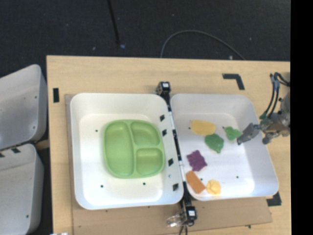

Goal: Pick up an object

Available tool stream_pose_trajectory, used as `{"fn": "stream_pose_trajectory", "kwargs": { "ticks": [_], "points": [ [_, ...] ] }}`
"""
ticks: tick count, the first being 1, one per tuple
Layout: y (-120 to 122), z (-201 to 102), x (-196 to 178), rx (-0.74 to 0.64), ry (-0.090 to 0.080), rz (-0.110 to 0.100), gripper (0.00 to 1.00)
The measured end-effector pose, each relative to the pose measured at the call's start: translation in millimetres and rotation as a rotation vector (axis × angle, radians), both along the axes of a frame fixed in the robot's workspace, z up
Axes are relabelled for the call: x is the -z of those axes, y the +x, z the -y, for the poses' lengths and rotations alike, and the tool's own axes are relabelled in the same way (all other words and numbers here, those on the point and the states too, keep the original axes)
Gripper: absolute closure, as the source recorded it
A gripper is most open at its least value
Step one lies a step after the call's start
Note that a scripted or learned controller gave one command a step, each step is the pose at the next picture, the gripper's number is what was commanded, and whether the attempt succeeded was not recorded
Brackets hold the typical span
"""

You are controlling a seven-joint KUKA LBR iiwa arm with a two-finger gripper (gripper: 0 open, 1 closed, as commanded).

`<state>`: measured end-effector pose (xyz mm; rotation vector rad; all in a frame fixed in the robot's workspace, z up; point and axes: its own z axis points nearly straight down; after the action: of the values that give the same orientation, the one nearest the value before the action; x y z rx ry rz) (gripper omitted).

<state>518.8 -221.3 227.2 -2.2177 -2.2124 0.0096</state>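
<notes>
Nearest the lens, the claw (pixel 255 134) hangs over the right bin's (pixel 254 177) right wall, its two fingers spread and pinching nothing. Just beside one fingertip lies a small green piece (pixel 232 132). Farther in rest a green lump (pixel 214 142), yellow piece (pixel 203 127), purple piece (pixel 196 160), orange piece (pixel 195 182) and yellow lump (pixel 213 187). Well apart, the left bin (pixel 88 180) holds a green divided plate (pixel 133 148).

Pale wooden bench (pixel 112 75), two shallow white bins side by side — left bin (pixel 83 146), right bin (pixel 254 170)
</notes>
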Motion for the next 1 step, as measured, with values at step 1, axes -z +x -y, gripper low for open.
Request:
{"fn": "stream_pose_trajectory", "kwargs": {
  "ticks": [1],
  "points": [
    [2.4,-0.5,-5.7,-0.004,-0.003,0.01,0.0]
  ]
}}
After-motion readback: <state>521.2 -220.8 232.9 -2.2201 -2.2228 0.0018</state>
